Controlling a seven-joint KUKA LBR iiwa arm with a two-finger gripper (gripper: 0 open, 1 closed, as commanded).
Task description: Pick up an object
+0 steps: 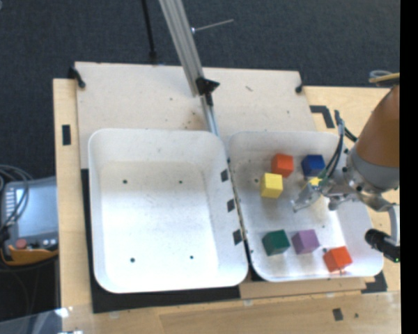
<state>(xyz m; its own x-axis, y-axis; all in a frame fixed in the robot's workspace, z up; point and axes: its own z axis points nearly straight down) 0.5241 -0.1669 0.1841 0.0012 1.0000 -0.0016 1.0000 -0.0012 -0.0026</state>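
Now the jaws hang over the right bin (254, 157), yellow block (272, 185) near their left; grip state unclear.

Worktop (66, 186) is carrying a pale board (146, 99) at its far side. Nearer than the board, left bin (160, 211) and right bin (254, 152) are sitting side by side, rims touching.

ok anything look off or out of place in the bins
Nothing stands out. All six blocks sit inside the right bin: orange, blue, yellow, green, purple and a second orange. The end effector hovers among them.
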